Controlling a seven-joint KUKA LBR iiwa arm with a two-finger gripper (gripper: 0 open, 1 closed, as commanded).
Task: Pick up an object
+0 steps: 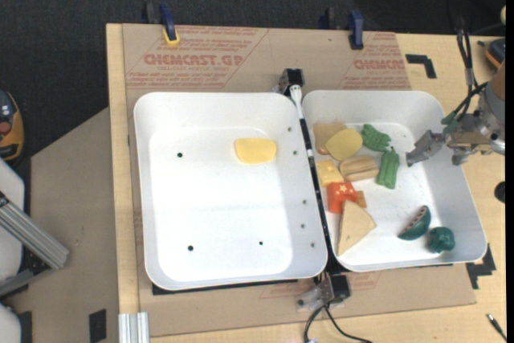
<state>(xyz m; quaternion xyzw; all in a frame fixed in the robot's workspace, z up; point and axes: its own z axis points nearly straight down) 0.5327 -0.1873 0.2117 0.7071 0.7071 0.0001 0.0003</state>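
Entry, near to far from my position.

My two-finger gripper [419, 153]: at 3 o'clock over the right shallow white bin [466, 209], clamped on nothing; whether its fingers are apart or together I cannot tell.

Green ridged plastic piece [389, 169]: nearest candidate, at 9 o'clock of me. Risk: it touches the tan bread-shaped block [359, 167]; a descent could nudge both.

Dark green wedge [414, 223] and teal round lump [441, 238]: at 6 o'clock, close to the wall. Risk: a finger strikes the rim.

Crowded cluster, including the orange-red block [341, 193] and beige triangular wedge [354, 227]. Risk: pinching two pieces.

Pale yellow oval piece [255, 150]: alone in the left shallow white bin [161, 197], farthest reach.
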